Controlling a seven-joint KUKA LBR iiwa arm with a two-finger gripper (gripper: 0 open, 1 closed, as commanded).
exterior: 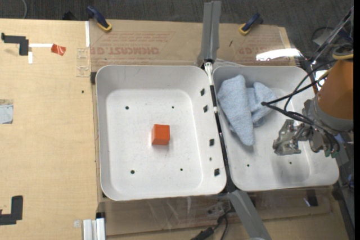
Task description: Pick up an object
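A small orange-red block (161, 135) lies near the middle of the left white bin (112, 121). A crumpled light blue cloth (243, 107) lies in the upper left part of the right white bin (315, 177). My gripper (286, 144) hangs over the right bin, to the right of the cloth and a little below it, apart from the fabric. The arm's orange band (339, 90) shows at the right edge, with black cables running across it.
A grey divider bar (211, 31) runs between the bins at the back. Two clamps (99, 18) hold the cardboard sheet behind the bins. A wooden bench top (39, 132) lies to the left, bearing a small red item (58, 49).
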